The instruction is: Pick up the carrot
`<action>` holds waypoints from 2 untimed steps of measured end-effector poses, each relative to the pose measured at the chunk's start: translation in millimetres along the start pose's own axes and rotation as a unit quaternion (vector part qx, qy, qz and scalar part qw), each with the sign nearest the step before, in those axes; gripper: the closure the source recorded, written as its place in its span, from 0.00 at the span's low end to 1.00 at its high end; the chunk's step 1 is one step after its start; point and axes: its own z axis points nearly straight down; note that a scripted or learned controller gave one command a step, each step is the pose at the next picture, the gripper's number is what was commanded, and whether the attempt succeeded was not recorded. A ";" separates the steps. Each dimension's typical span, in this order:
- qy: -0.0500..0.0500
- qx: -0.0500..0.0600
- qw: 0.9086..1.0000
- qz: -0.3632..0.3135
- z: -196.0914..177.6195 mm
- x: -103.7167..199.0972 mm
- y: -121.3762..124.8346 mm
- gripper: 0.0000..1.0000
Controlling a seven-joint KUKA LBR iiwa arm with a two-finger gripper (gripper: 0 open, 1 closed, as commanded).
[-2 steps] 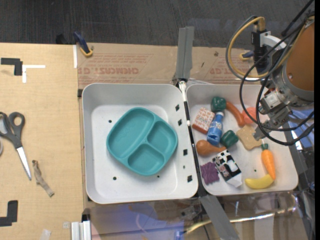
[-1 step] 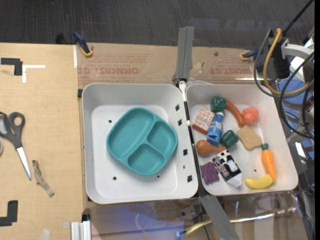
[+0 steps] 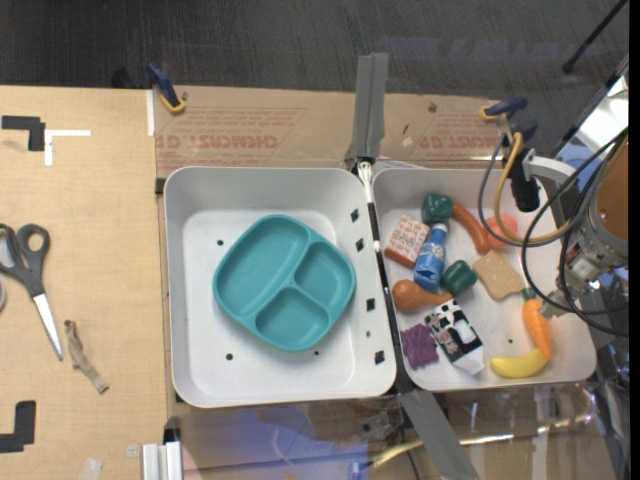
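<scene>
Dark grey carpet floor [image 3: 300, 28] from ten to two o'clock, tan bench top [image 3: 80, 268] at nine o'clock, brown cardboard sheet [image 3: 260, 133] near twelve, scissors [image 3: 30, 278] at nine, blue clamps [image 3: 165, 88], perhaps black tape marks [image 3: 25, 133] at ten.

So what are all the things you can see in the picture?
teal plate: one, three compartments, in the left bin
right bin: one, white, holds the toy food
carrot: one, orange with green top, right side of right bin
banana: one, yellow, front right corner
blue bottle: one, middle of right bin
bread slice: one, tan, right of the bottle
purple piece: one, front left of right bin
scissors: one, grey handles, on the bench at far left
arm: one, grey and orange, at the right edge; hand hidden
</scene>
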 end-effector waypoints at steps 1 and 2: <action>0.000 0.000 1.000 0.000 -0.2 0.1 -0.2 0.00; 0.000 0.002 1.000 0.004 74.3 -5.0 3.2 0.00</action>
